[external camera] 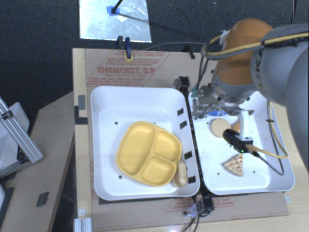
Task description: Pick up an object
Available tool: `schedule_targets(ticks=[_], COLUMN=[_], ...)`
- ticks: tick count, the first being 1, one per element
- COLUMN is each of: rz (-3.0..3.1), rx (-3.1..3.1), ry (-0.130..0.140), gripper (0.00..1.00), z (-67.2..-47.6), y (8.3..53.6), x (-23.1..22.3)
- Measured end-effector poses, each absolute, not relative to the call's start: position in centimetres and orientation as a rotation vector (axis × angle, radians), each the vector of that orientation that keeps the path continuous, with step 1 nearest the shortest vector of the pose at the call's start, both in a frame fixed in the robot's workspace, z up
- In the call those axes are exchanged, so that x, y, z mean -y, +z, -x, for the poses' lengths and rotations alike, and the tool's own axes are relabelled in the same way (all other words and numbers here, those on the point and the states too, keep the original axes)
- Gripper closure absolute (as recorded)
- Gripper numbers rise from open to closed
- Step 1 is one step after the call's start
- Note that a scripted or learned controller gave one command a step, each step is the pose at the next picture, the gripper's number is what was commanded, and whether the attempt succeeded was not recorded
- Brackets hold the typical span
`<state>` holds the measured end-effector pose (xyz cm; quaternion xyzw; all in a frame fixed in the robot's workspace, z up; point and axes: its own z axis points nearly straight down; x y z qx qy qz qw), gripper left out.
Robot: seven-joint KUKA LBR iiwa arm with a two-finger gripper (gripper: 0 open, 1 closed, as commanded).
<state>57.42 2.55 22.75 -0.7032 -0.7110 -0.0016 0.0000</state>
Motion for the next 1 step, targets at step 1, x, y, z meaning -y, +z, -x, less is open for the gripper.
schedule_targets(ticks=[1], rz=[2.211], rx=[2.233], ry=[-0.007], gripper=[1.0], z=[-58.31], y=[23.74], x=[-7.64])
